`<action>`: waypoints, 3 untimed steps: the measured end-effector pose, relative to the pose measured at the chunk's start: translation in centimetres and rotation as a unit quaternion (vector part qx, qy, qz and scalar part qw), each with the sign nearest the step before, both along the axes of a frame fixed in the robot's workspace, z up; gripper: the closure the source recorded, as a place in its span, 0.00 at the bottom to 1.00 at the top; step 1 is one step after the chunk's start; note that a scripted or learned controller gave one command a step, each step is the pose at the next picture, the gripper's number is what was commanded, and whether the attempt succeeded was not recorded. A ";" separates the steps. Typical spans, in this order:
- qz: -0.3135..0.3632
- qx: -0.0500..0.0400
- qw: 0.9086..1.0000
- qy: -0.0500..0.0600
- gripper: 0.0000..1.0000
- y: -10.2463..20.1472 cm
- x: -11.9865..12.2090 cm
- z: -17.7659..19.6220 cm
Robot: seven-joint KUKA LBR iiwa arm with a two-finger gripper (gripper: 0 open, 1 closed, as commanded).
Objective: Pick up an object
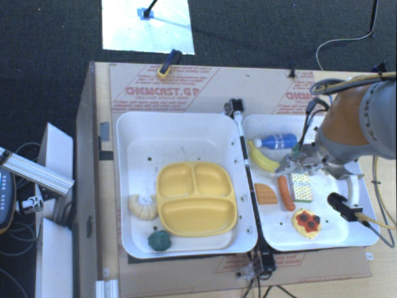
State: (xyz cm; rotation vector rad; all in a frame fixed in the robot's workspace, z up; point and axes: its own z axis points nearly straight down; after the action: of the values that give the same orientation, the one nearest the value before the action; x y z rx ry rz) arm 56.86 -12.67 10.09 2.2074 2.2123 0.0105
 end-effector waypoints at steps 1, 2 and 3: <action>-0.002 -0.003 1.000 -0.004 0.00 2.3 -2.8 -1.0; 0.001 0.003 1.000 0.006 0.00 0.8 4.7 -1.6; -0.003 0.007 1.000 0.030 0.00 -1.0 9.1 -2.0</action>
State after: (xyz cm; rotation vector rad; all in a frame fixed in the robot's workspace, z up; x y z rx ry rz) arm 65.99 -13.67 8.04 2.2506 2.2425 -0.0414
